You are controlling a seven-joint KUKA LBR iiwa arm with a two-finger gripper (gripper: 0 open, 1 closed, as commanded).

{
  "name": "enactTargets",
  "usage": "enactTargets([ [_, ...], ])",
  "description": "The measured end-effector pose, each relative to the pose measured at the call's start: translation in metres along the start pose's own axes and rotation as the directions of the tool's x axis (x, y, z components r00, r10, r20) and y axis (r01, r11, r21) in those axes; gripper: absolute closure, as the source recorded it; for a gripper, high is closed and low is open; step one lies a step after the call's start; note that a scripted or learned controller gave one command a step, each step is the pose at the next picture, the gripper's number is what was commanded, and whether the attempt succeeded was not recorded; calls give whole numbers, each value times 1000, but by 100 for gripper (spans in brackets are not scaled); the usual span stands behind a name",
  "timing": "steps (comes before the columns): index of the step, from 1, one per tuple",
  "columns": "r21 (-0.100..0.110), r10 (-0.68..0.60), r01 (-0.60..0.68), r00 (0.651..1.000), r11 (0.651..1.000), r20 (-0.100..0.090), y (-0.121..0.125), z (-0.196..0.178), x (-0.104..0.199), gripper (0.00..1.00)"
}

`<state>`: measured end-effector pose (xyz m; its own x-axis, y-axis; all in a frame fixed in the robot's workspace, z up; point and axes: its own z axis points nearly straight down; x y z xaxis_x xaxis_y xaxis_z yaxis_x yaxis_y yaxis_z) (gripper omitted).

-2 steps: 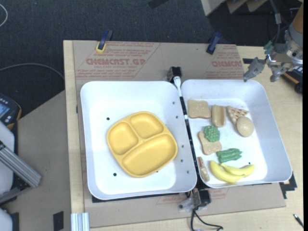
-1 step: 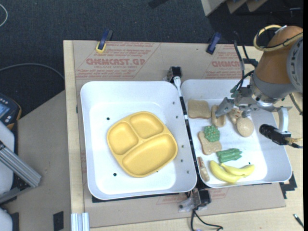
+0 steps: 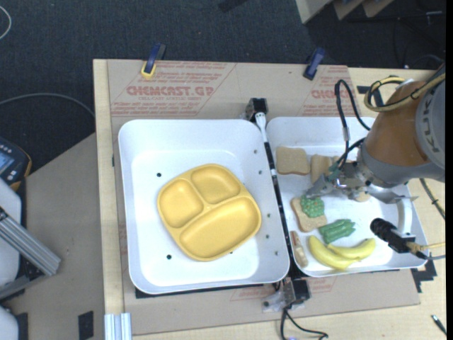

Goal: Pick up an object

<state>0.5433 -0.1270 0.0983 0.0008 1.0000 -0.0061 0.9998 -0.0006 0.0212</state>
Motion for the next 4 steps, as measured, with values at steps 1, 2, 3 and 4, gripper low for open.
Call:
enactTargets([
  [1, -17, 7, -7, 1000, 1000, 5, -55, 2, 27, 0],
  [2, -18, 1, -1, 1000, 1000, -2, -52, -10, 29, 100],
  [3, -21, 3, -3, 1000, 1000, 0, -51, -20, 29, 100],
  [4, 15, -10, 10, 1000, 1000, -9, -61, -92, 103, 100],
])
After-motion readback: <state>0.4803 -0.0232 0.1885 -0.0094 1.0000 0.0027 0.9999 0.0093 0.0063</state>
